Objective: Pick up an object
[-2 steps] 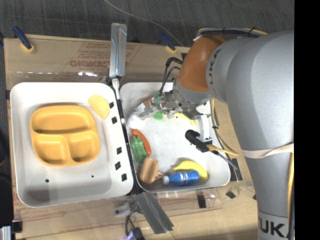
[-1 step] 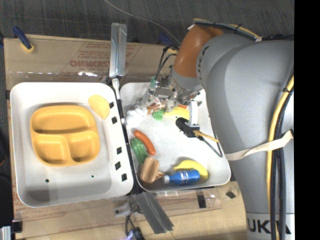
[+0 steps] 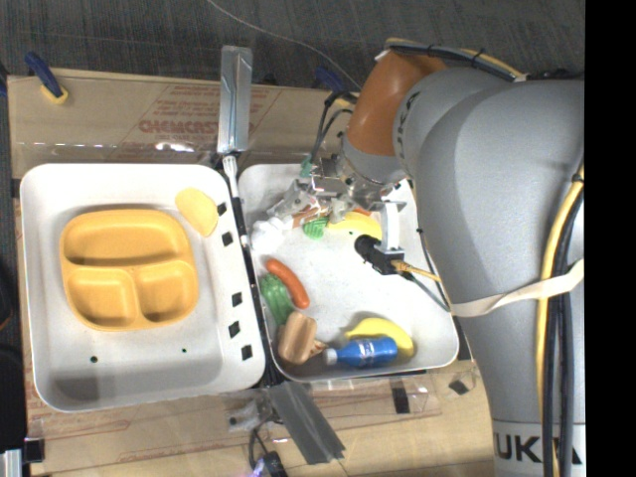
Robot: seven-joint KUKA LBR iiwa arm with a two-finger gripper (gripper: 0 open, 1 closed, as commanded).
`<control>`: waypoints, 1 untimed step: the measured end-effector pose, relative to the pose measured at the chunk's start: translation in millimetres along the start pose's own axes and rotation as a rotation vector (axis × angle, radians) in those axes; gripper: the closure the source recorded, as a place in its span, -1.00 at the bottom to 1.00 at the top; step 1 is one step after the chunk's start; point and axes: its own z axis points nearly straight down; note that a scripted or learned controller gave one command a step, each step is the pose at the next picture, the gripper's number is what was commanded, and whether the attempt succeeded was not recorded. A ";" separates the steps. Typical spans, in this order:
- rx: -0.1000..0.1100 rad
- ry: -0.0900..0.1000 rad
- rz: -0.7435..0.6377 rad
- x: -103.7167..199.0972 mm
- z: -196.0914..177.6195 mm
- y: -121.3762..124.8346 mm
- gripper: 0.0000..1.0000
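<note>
My gripper [image 3: 312, 201] is low over the far left part of the right bin [image 3: 437, 311], reaching in from the right under the orange wrist band. Directly by it lie a small green piece [image 3: 314, 230], a white lump [image 3: 266, 233] and a yellow item [image 3: 364, 225] partly hidden by the wrist. A red sausage [image 3: 287, 280] and a green vegetable [image 3: 271, 297] lie mid-bin on the left side. Along the near wall sit a brown roll [image 3: 296, 338], a blue bottle [image 3: 366, 352] and a yellow fruit [image 3: 382, 328].
The left bin [image 3: 60, 376] holds a yellow divided tray [image 3: 129, 266] and a yellow wedge [image 3: 197, 210] at its far right corner. A black part with a cable [image 3: 376, 254] hangs off the wrist over the right bin. The arm's grey body [image 3: 497, 197] covers the right side.
</note>
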 end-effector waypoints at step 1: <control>0.004 0.002 -0.029 -2.7 0.0 1.3 -1.00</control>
